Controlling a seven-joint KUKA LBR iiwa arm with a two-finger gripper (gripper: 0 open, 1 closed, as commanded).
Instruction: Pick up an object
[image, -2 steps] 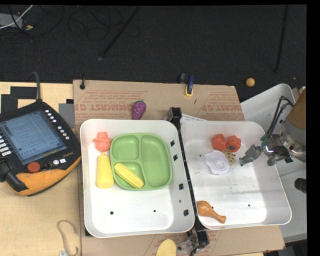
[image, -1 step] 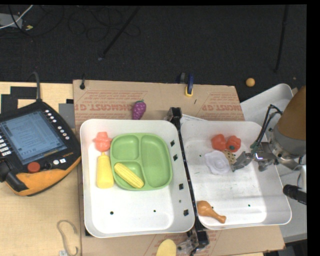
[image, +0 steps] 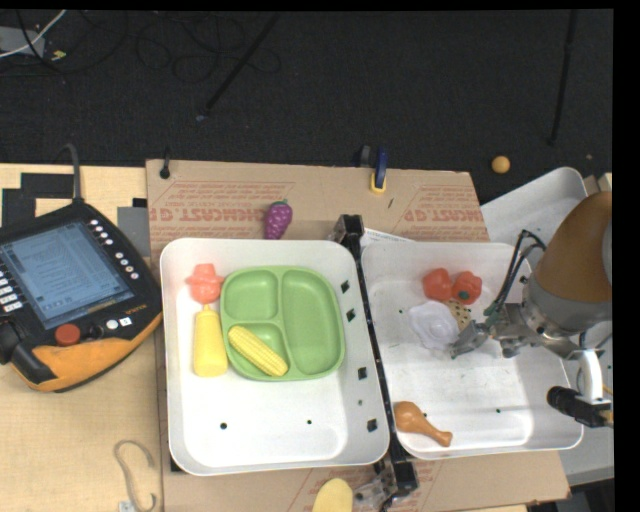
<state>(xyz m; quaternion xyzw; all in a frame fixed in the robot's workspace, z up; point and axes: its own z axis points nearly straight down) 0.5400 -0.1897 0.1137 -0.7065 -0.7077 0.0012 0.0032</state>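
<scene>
Clear cup (image: 432, 325) beside fingers (image: 466, 343)

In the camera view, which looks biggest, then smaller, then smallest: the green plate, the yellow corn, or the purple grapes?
1. green plate, by far the biggest.
2. yellow corn, lying in the plate.
3. purple grapes, smallest, though they sit farther from the camera, which may shrink them a little.

A dark carpeted floor (image: 330, 80) is seen beyond the tabletop (image: 60, 440), crossed by loose black cables (image: 235, 55). Brown printed cardboard (image: 300, 205) is laid over the light wooden tabletop. Even, soft lighting is cast throughout.
</scene>
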